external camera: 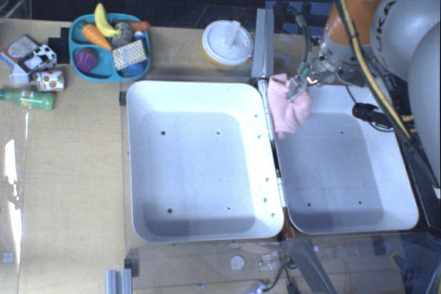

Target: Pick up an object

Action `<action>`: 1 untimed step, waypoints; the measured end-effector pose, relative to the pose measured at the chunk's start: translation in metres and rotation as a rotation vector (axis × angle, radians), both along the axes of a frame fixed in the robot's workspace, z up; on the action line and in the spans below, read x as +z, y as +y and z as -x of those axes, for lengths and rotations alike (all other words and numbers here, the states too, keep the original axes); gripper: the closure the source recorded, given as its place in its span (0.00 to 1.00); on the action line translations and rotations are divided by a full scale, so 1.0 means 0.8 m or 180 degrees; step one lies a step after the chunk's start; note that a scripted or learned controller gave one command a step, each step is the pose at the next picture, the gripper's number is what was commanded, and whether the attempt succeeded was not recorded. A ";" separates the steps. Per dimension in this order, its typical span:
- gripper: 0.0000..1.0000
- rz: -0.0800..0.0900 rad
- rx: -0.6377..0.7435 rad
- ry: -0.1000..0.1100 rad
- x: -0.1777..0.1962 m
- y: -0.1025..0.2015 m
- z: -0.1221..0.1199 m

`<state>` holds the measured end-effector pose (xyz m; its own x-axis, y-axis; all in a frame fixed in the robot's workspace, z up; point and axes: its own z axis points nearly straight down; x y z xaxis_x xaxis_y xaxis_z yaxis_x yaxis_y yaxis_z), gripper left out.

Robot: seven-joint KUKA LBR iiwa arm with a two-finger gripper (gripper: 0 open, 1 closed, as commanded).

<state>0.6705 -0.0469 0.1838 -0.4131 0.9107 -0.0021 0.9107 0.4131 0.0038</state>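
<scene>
Tool (301, 87) sits on the pink cloth (286, 111) at the right bin's (344, 169) far-left corner; its grip I cannot tell. Only a thin fold caught? It could slip free.

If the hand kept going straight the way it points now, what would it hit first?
Most likely the pink cloth draped at the right bin's upper left corner; the hand sits right at it, though depth is unclear.
</scene>
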 end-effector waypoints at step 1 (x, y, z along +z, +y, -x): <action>1.00 0.0001 -0.0651 0.0009 0.001 -0.075 0.001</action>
